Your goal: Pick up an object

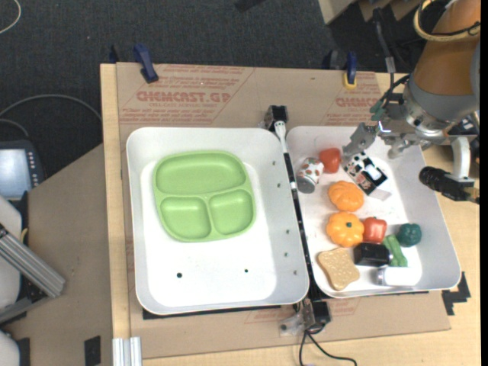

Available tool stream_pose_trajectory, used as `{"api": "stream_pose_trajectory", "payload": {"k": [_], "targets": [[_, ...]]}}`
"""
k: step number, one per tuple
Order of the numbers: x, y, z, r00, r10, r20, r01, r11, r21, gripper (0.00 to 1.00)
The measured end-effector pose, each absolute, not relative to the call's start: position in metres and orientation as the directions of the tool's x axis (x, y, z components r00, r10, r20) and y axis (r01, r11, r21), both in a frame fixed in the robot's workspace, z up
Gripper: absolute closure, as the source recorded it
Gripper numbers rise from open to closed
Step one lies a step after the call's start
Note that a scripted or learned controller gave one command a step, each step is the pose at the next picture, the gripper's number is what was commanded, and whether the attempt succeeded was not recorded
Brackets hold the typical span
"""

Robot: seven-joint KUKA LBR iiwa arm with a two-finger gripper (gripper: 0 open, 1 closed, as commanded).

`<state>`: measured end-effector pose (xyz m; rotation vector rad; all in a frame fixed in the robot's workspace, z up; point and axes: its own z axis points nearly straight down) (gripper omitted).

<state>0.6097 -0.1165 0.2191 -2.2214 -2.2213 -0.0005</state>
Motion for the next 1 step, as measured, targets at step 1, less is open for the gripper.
{"api": "stream_pose_trajectory", "payload": {"k": [1], "targets": [[0.6534,-0.1283,0.1116,-0.001,1.000,-0.004,1.000,0.002,0.019,0.00]]}}
